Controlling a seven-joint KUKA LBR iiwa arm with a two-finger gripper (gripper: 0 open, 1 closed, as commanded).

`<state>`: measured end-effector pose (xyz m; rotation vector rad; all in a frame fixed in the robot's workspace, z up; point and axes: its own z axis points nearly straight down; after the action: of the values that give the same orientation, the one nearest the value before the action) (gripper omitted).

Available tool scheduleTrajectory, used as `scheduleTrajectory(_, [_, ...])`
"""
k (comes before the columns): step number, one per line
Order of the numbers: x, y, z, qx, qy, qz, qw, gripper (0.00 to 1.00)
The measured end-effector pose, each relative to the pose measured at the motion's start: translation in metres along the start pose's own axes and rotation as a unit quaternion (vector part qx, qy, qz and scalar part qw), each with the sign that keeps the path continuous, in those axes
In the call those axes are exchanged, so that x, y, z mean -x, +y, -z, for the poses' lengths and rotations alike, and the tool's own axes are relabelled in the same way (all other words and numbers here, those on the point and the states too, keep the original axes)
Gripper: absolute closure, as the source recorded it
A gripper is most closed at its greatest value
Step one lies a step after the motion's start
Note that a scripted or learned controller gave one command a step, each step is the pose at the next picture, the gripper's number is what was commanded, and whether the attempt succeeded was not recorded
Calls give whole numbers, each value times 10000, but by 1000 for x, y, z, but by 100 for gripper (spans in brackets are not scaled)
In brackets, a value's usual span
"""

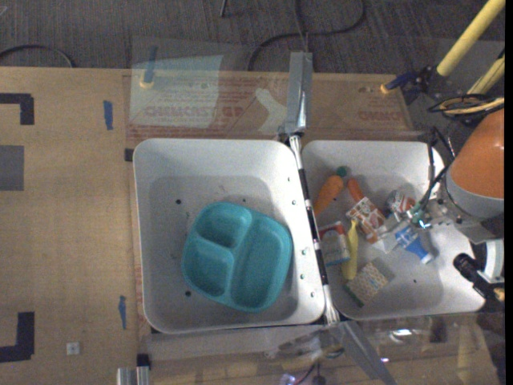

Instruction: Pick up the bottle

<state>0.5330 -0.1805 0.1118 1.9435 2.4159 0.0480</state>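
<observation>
Bottle lies in the right bin, beside the tool.

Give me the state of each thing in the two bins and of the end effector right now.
Teal tray: lying flat in the left bin, right way up, nothing in its compartments.
Carrot: lying at the right bin's left side.
Banana: lying down beside small boxes.
Bottle: on its side on the bin floor, not lifted.
End effector: low over the bottle; grip unclear.
</observation>
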Motion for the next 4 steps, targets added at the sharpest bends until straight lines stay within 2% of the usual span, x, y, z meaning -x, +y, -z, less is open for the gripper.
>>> scheduleTrajectory(1, [37,43,-3,-55,18,842,9964,0])
scheduleTrajectory(2, [40,46,11,15,-33,824,9966,100])
scheduleTrajectory(3, [40,46,11,14,-30,817,9966,0])
scheduleTrajectory(4, [39,1,-20,-215,77,331,9992,0])
